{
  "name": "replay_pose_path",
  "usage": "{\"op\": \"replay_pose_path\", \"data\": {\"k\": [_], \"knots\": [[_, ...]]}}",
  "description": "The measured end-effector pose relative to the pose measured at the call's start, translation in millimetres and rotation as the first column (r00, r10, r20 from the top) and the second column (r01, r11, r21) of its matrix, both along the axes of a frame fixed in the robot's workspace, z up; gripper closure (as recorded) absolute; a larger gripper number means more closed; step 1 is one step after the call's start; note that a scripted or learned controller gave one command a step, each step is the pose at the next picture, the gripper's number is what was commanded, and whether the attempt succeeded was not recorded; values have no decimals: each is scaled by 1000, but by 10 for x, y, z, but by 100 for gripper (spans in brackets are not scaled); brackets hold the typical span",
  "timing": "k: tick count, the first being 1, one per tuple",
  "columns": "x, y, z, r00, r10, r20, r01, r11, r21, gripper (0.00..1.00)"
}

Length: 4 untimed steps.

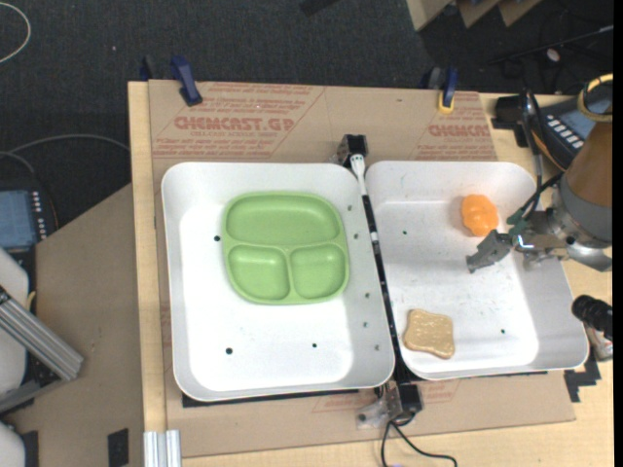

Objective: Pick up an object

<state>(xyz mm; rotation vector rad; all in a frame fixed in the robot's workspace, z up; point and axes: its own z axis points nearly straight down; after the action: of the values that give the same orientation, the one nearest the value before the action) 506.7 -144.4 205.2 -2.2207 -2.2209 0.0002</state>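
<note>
A round orange object (478,213) lies in the upper part of the right bin (428,193). A tan slice of toast (429,333) rests near that bin's front edge. My gripper (494,244) reaches in from the right and hovers over the right bin, just below and to the right of the orange object and apart from it. It stands open with nothing between its fingers. The toast lies well in front of it and to the left.
The left bin (195,339) holds a green divided plate (286,246) with three compartments. A dark divider strip (370,251) runs between the two bins. Clamps (186,81) and a cardboard base edge the bench at the back.
</note>
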Motion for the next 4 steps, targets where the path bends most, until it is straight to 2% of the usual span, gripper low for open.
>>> {"op": "replay_pose_path", "data": {"k": [1, 2, 3, 4], "knots": [[8, -1, 107, 1000, 1, 3, -1, 1000, -1, 100], [-297, -857, 254, 1000, -9, 4, 9, 1000, -7, 100], [240, -788, -27, 1000, 3, 4, -3, 1000, -3, 100], [-73, -797, 390, 1000, -1, 4, 1, 1000, -3, 100]]}}
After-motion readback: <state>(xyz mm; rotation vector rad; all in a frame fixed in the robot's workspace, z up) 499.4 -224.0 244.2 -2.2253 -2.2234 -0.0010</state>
